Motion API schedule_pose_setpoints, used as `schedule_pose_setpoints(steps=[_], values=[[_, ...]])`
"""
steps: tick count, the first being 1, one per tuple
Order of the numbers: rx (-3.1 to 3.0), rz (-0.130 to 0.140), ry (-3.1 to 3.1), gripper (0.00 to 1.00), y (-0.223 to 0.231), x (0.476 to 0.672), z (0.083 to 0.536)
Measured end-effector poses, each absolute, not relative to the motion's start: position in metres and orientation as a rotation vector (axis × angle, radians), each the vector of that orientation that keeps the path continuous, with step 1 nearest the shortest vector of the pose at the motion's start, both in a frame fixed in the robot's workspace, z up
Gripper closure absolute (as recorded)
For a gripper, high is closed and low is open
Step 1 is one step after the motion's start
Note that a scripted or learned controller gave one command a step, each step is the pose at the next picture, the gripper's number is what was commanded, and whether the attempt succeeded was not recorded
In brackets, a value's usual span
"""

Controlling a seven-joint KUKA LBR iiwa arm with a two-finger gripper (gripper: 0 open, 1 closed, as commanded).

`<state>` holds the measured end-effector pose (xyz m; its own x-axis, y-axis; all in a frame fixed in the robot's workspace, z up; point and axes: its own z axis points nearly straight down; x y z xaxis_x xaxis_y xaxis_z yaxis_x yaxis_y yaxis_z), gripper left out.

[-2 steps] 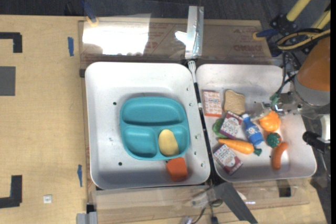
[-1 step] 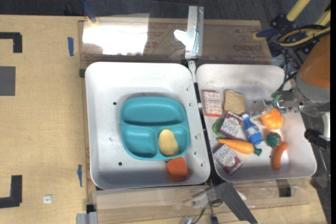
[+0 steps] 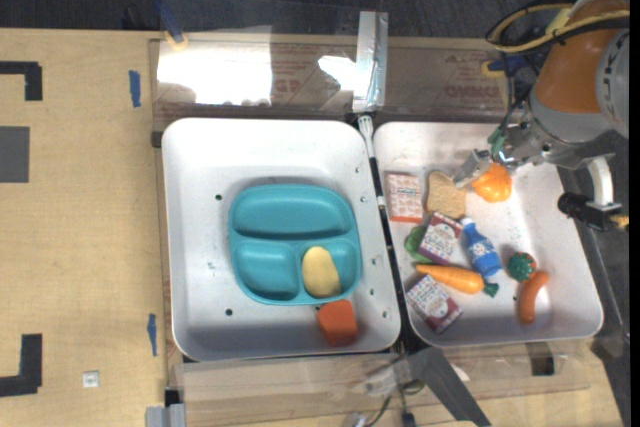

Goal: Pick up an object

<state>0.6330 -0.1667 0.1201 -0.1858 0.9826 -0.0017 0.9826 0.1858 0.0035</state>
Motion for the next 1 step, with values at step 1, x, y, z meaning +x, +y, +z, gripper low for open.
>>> schedule_pose_setpoints(steps=[1], values=[[1.851, 0.007, 2.531, 1.00, -0.0870, 0.6436, 0.1875]])
